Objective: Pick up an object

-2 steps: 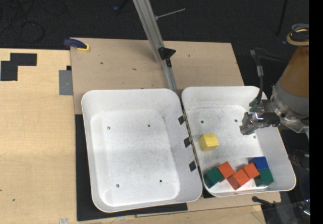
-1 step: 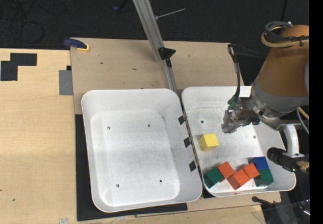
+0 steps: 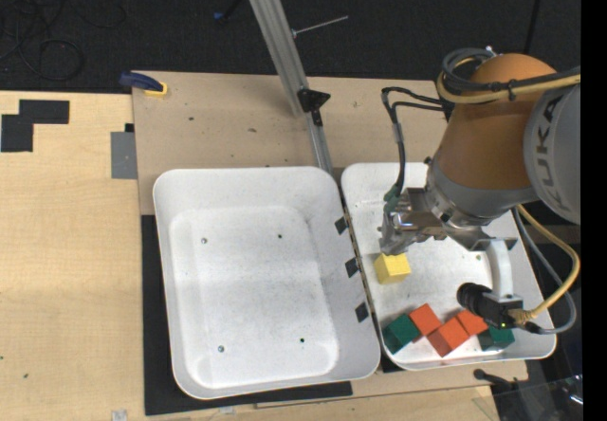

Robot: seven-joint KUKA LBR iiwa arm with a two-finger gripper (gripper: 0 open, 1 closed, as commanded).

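Yellow block [image 3: 393,266] is seen in right bin [image 3: 365,184], near its left wall, about mid-length. Gripper [image 3: 398,237] is positioned right above it, touching or nearly; finger state can't be told. Orange and green blocks [image 3: 438,328] are clustered along the bin's near edge. Left bin [image 3: 190,184] sits alongside.

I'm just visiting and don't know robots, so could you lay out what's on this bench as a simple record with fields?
arm: grey with an orange band, reaching in over the right bin
gripper: low over the right bin, just above the yellow block
yellow block: on the right bin's floor, near its left wall
other blocks: orange block, second orange block, green block and second green block bunched at the near edge
left bin: white, beside the right bin
holding anything: nothing seen between the fingers
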